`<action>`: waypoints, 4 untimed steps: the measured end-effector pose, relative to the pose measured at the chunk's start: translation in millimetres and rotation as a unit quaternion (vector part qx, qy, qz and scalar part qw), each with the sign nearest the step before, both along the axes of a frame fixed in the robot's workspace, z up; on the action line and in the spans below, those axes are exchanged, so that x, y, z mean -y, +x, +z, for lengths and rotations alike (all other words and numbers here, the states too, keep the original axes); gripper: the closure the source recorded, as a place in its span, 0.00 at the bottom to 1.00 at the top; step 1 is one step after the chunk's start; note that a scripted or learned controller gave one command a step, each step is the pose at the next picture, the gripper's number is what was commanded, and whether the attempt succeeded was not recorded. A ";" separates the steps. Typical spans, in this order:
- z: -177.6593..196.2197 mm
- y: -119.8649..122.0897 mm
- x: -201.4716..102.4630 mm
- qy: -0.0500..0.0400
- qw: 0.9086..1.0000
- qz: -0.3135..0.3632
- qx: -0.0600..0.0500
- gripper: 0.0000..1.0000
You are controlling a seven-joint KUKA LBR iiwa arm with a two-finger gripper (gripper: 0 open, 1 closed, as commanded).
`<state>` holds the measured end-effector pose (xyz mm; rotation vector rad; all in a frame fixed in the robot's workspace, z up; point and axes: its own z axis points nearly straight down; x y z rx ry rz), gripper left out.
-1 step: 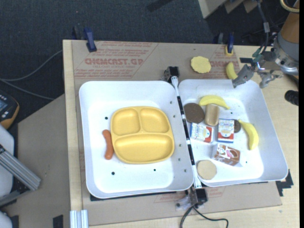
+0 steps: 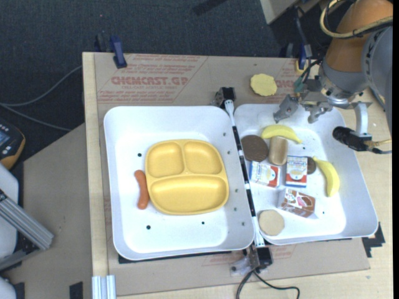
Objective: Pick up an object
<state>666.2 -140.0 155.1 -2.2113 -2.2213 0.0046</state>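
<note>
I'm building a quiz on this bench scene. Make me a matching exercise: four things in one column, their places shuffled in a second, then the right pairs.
Things:
1. sausage
2. yellow tray
3. yellow disc
4. gripper

Places:
A. on the board behind the right bin
B. middle of the left bin
C. over the right bin's far edge
D. left bin, beside the tray's left edge

Pairs: 1-D, 2-B, 3-A, 4-C

Grey KUKA arm with orange band (image 2: 355,27) entering from the upper right, wrist angled downward and leftward, two-finger gripper (image 2: 302,111) at its tip, fingers (image 2: 284,111) spread apart, nothing between them
</note>
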 end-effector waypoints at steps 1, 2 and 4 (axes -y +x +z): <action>-75.4 -1.3 -21.2 -0.001 1.000 -0.001 0.000 0.00; -59.0 1.2 -20.0 -0.002 1.000 -0.001 0.005 1.00; -67.5 -36.0 -24.0 -0.002 1.000 -0.004 0.006 0.00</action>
